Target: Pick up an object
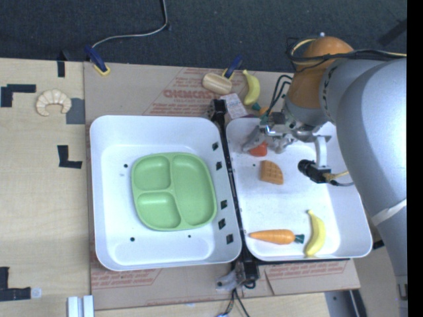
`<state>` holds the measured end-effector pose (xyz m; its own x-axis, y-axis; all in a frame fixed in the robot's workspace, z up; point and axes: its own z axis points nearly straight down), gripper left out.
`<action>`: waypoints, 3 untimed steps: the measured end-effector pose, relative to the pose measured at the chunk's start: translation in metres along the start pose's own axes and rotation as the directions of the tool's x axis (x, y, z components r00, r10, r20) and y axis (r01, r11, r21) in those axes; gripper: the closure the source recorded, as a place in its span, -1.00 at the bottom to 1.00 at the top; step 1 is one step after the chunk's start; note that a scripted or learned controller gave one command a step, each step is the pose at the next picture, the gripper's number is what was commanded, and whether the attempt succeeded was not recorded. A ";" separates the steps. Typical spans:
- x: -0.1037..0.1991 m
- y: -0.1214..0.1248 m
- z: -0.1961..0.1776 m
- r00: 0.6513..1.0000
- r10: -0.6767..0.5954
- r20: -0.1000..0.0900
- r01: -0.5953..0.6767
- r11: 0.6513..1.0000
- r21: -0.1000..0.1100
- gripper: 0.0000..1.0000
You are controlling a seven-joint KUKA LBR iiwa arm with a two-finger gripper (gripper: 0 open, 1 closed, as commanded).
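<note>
The right bin point(344, 207) holds a small red piece point(258, 151) near its back left corner, a brown waffle-like piece point(271, 172), an orange carrot point(271, 237) and a yellow banana point(316, 234) at the front. My gripper point(266, 140) hangs low over the back of this bin, directly above and touching or almost touching the red piece, which it partly hides. The waffle piece lies just in front of the gripper, apart from it.
A green divided plate point(174, 191) lies in the left bin point(109, 144). Behind the bins on the cardboard lie a second banana point(251, 88), a tan bread-like piece point(217, 82) and a small box point(232, 104). A croissant point(53, 102) rests far left.
</note>
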<state>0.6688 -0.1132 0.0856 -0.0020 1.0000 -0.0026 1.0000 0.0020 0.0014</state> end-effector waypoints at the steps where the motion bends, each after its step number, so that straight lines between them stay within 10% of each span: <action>1: 0.001 0.000 0.000 1.000 0.001 0.001 -0.001 1.000 0.000 -1.00; 3: 0.015 0.000 0.000 1.000 0.001 0.001 -0.001 1.000 0.000 -1.00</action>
<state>0.6685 -0.0985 0.0852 -0.0009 1.0000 -0.0036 1.0000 0.0009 0.0010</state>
